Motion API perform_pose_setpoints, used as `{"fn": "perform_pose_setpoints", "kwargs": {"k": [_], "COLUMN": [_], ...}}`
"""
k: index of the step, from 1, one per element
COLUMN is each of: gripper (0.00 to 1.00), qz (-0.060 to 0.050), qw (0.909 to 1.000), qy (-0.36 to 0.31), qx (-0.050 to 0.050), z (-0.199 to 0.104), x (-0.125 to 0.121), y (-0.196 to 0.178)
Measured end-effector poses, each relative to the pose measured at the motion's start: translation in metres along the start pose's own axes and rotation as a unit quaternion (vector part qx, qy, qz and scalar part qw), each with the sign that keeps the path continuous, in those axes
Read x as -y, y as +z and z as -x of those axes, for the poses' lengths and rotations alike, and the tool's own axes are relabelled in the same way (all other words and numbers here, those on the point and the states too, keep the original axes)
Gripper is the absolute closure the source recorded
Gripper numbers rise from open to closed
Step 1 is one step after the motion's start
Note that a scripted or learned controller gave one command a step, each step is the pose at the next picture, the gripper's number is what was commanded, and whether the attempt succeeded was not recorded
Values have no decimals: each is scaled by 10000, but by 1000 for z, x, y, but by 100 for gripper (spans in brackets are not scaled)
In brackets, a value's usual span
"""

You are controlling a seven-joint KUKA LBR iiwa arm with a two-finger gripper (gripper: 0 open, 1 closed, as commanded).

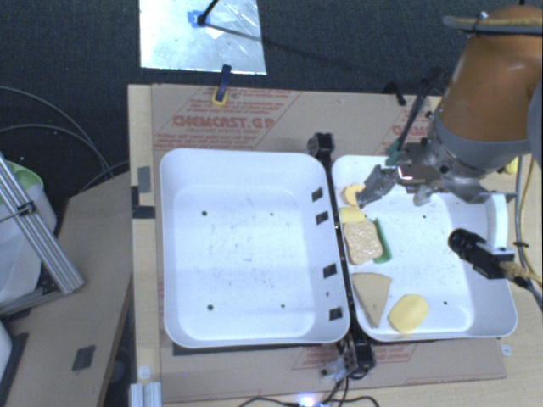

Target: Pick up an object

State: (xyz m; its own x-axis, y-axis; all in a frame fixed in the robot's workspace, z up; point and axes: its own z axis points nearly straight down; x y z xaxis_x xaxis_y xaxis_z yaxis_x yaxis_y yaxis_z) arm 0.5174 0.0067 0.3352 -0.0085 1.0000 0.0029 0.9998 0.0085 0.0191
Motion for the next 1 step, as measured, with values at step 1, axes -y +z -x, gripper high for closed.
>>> {"fn": "perform_pose_setpoints", "kwargs": {"k": [1], "gripper": [0], "qz": [-162], "qw": [9999], "qy": [30], "qx": [10], "z": [-28], "x": [25], "y": [159]}}
